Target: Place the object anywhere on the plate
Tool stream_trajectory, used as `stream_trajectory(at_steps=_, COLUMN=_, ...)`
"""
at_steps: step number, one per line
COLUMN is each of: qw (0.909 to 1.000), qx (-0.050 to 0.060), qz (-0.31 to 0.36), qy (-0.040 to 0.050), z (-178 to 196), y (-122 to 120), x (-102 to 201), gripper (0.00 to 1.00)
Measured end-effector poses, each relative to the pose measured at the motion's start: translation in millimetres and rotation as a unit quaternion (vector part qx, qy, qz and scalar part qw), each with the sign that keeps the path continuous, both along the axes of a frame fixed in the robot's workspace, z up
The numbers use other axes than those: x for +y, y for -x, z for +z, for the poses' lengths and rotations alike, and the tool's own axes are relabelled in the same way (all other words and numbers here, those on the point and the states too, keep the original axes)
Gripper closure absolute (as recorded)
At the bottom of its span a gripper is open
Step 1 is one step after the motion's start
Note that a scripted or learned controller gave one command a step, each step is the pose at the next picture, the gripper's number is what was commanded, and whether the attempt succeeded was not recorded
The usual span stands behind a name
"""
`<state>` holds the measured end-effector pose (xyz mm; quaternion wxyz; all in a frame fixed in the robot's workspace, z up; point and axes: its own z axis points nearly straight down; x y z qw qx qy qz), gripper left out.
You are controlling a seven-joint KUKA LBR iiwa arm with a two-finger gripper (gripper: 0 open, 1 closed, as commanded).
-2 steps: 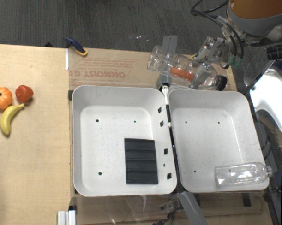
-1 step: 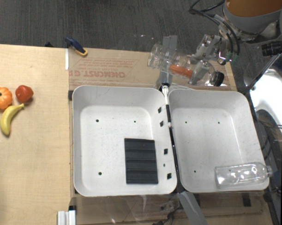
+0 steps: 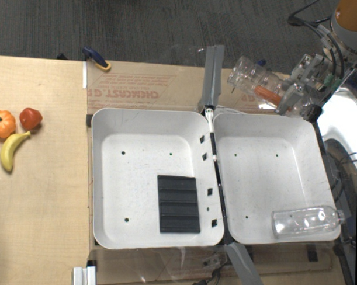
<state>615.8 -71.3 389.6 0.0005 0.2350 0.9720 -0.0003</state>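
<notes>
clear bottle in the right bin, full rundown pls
The clear bottle looks like empty, see-through plastic. It lies on its side along the near wall of the right bin, in the near right corner, neck pointing right toward the rim. Glare marks its body. Its label, if any, can't be made out.

bins [image 3: 107, 166]: white plastic, smooth, faintly speckled
dark block [image 3: 178, 204]: black, matt, ribbed
lying bottle [image 3: 307, 222]: clear plastic, glossy
raised bottle [image 3: 262, 83]: clear plastic, shiny, orange inside
table [image 3: 35, 221]: pale wood look, smooth
cardboard sheet [image 3: 145, 88]: brown, dull, printed red
fruit [image 3: 15, 133]: glossy skins
</notes>
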Motion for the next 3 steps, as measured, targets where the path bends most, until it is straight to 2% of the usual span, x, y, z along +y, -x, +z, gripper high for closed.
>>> stream_trajectory(at_steps=1, qw=0.9957, qx=0.002, qz=-0.093, qy=-0.0001, z=-135.8, y=27.1, x=71.3, gripper=1.0)
stream_trajectory(at_steps=2, qw=0.9994, qx=0.001, qz=0.035, qy=-0.0002, z=-109.2, y=102.1, x=119.4, gripper=1.0)
stream_trajectory(at_steps=3, qw=0.9961, qx=0.0, qz=-0.088, qy=-0.0001, z=-100.2, y=82.0, x=137.2, gripper=1.0)
